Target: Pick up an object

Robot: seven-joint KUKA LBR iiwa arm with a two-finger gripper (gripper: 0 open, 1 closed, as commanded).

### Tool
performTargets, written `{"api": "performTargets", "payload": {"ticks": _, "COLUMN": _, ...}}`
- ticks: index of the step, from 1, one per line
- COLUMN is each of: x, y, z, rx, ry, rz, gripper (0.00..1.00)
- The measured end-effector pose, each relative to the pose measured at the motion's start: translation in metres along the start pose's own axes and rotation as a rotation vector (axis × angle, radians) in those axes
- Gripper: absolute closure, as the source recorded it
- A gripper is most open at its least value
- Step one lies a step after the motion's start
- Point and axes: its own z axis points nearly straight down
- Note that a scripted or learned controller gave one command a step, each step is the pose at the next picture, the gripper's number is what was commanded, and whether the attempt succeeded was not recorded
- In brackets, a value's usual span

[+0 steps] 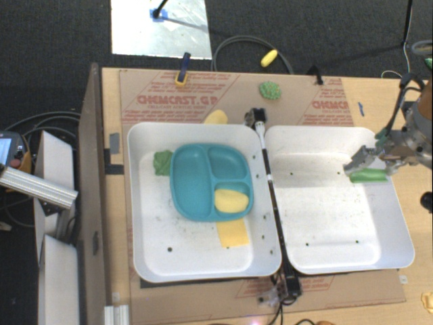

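Dark carpeted floor (54,39) surrounds a cardboard-topped bench (298,97) printed with red lettering; a shiny silver sheet (159,19) lies on the floor beyond its far edge. Two shallow white plastic bins sit side by side on the bench. The left bin (145,249) holds a teal divided plastic plate (199,181), with a yellow rounded toy food piece (231,200) resting in the plate's lower right compartment. A flat yellow square slice (234,234) lies on the bin floor, partly tucked under the plate's near edge. A small green leafy piece (162,162) lies against the plate's left rim. The right bin (325,235) has a scuffed, speckled floor. The grey arm's end effector (369,162) is over the right bin's far right corner, close to the rim. A green elongated object (369,175) sits directly beneath the fingers, at the bin's right side; whether the fingers are closed on it or just above it cannot be told from this angle. Outside the bins, on the bench, a green knobbly round object (270,90) lies near the far edge, a pale yellow rounded piece (216,118) touches the left bin's far rim, and a yellow and blue clamp (183,73) grips the far edge. A yellow oblong object (269,58) lies on the floor by a black cable.
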Motion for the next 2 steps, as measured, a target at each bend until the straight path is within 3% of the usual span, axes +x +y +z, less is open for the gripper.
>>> {"api": "performTargets", "payload": {"ticks": 1, "x": 0.000, "y": 0.000, "z": 0.000, "rx": 0.000, "ry": 0.000, "rz": 0.000, "gripper": 0.00}}
{"api": "performTargets", "payload": {"ticks": 2, "x": 0.010, "y": 0.013, "z": 0.172, "rx": 0.015, "ry": 0.004, "rz": 0.001, "gripper": 0.00}}
